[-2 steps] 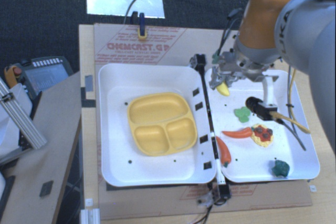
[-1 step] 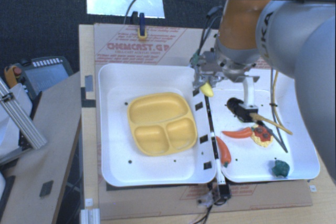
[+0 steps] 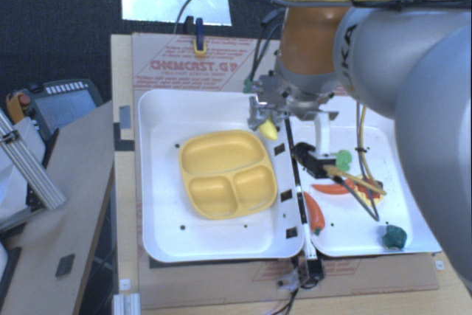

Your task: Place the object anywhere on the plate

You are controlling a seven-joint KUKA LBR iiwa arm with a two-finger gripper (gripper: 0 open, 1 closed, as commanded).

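Yellow plate (image 3: 225, 175) x1 | white bins (image 3: 158, 158) x2 | end effector (image 3: 264, 123) grasping one yellow object (image 3: 268, 130)

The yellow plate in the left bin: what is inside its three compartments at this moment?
All three compartments of the yellow plate show bare yellow plastic. A small yellow object sits under the gripper, just past the plate's upper right rim. The arm does not cover the plate.

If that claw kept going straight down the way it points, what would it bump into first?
Probably the upper right rim of the yellow divided plastic plate, or the white bin floor beside it; the gripper hangs near that corner, and depth is unclear.
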